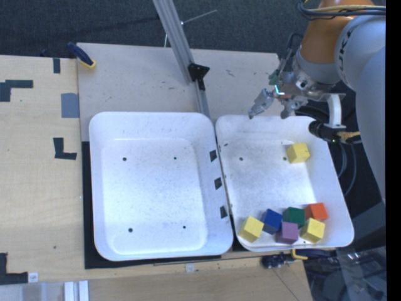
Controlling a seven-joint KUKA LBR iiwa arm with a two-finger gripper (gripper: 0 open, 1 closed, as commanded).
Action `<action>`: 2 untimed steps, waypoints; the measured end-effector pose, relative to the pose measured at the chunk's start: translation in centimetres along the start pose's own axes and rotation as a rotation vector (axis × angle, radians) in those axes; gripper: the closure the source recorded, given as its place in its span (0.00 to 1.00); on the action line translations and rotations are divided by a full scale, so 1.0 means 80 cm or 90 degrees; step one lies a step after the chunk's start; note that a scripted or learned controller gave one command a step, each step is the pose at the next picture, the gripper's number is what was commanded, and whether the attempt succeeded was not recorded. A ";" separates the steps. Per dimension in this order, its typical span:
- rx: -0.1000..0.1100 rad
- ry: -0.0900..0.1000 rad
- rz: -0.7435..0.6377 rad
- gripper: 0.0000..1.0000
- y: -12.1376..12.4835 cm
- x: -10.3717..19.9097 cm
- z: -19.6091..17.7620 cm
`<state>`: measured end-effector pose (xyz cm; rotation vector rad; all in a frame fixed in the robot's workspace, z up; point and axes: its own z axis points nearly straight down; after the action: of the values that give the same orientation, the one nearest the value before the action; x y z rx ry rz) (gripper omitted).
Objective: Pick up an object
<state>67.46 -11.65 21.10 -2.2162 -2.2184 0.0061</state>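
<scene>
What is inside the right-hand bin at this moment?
The right bin holds seven blocks: a lone yellow block near its far side, and a cluster at the near edge: yellow, blue, green, orange, purple, yellow. Anything beneath the cluster is hidden.

I found no readable text, label, brand or number anywhere: none on the bench (144, 80), the bins, the blocks, or the arm.

You get even, bright overhead light, white bins (156, 127) near glare, soft short shadows under the blocks (285, 223), slight overall blur.
</scene>
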 end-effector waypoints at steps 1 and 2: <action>-0.003 -0.002 -0.001 0.00 0.001 0.000 -0.004; -0.001 -0.001 -0.001 0.00 0.004 0.005 0.052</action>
<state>67.77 -11.21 16.98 -2.2162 -2.2218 0.0073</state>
